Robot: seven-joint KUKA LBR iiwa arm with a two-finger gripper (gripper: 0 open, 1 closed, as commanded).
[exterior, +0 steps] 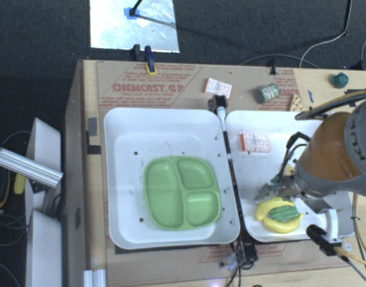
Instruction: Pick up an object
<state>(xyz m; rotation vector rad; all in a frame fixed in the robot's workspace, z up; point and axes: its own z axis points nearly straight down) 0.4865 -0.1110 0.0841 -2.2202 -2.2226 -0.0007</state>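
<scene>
Table bearing two shallow white bins side by side. Left bin: a green divided plate lying flat near its middle. Right bin: a small red-and-white packet toward the far side; a yellow banana with a green object lying on it at the near edge. Arm over this bin; hand just above the banana, grip state cannot be told

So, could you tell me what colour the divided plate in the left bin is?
Light green; the divided plate shows plainly in the camera view.
</scene>
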